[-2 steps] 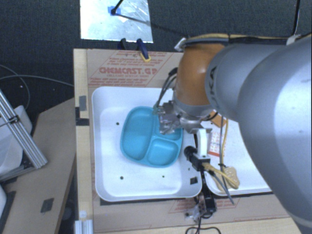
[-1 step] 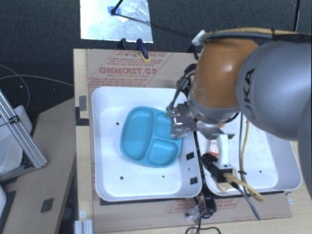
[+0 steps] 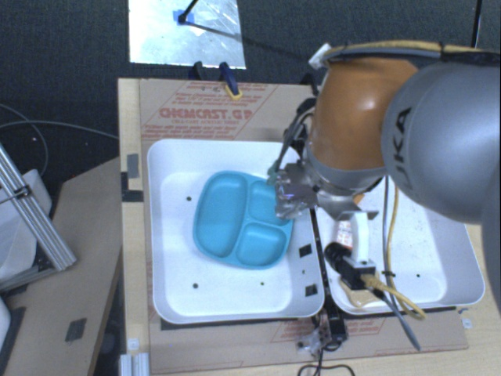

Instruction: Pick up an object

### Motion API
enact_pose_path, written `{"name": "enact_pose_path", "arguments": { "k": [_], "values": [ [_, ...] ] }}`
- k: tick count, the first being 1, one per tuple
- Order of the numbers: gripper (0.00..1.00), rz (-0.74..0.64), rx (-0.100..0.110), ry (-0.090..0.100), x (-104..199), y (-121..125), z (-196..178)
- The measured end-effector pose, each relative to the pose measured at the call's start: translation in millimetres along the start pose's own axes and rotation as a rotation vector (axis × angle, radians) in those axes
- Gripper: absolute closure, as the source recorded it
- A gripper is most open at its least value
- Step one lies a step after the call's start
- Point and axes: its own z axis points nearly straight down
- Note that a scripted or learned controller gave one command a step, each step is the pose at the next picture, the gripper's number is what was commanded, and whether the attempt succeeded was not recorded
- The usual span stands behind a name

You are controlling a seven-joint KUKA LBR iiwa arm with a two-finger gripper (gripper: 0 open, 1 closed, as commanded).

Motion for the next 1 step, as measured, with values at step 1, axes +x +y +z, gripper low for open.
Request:
{"name": "enact_pose_path", "arguments": {
  "k": [1],
  "values": [
    [1.00,-0.002,-0.009,0.005,39.4,-13.9,-108.7]
  ]
}}
